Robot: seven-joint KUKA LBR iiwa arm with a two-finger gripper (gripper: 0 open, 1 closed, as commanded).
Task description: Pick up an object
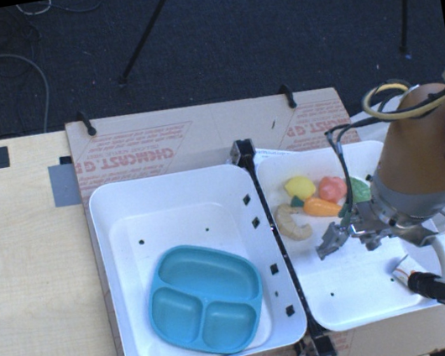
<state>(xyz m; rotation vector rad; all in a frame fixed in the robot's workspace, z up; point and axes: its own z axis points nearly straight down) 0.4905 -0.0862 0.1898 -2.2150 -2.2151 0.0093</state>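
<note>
Left bin (pixel 118 213): it sits just left of the black divider (pixel 268 233) and bears a blue sectioned plate (pixel 205 298). From here the plate looks stiff, smooth and broad, so I judge it a poor fit between my fingers.
Black divider: my landmark, running down between the two bins.
Beige piece (pixel 293 223): it lies just right of the divider, curved and pale. I judge it light and perhaps soft. It sits a little apart from the others, so across its narrow waist would be my easiest hold.
Yellow piece (pixel 299 186): it is right of the divider and further up the bin. It is rounded and likely smooth plastic, so it could squirt out of a pinch unless I close across its middle.
Orange piece (pixel 322 207): it is right of the divider, touching or nearly touching the red-pink piece (pixel 332 187) and a green piece (pixel 359 190). I judge these to be light, hard toys, crowded enough that one finger may land on a neighbour.
My gripper (pixel 333 241): it is right of the divider, low over the right bin (pixel 355 299), just below the orange piece and near the beige one.
My fingers: I cannot tell how far apart they stand, and I see nothing between them.
</note>
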